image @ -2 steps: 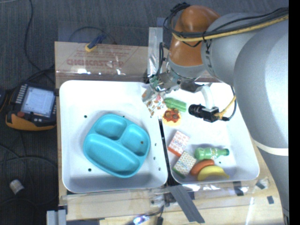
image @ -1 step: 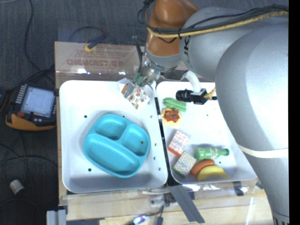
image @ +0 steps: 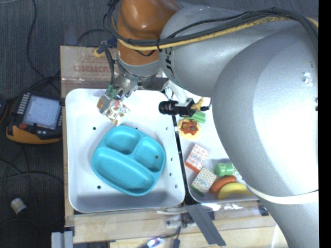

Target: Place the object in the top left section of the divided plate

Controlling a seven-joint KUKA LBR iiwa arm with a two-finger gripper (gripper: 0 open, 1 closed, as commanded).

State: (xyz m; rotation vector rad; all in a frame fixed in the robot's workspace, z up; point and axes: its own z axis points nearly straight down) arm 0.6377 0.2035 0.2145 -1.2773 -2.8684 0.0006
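Note:
A turquoise divided plate (image: 129, 160) lies in the left white bin (image: 77, 154), with its top left section (image: 121, 138) nearest the gripper. My gripper (image: 113, 101) hangs over the bin's upper left corner, just above and left of the plate. It is shut on a small patterned block (image: 116, 110), white with red and orange marks, which shows at the fingertips and sits clear of the plate. The arm's orange band (image: 142, 14) and grey body cover the upper right of the view.
The right bin (image: 182, 154) holds several toys: an orange and yellow piece (image: 189, 128), a red and white box (image: 197, 157), a patterned block (image: 204, 179), a green pepper (image: 225, 168) and a banana (image: 231, 190). A handheld pendant (image: 36, 117) lies on the floor at left.

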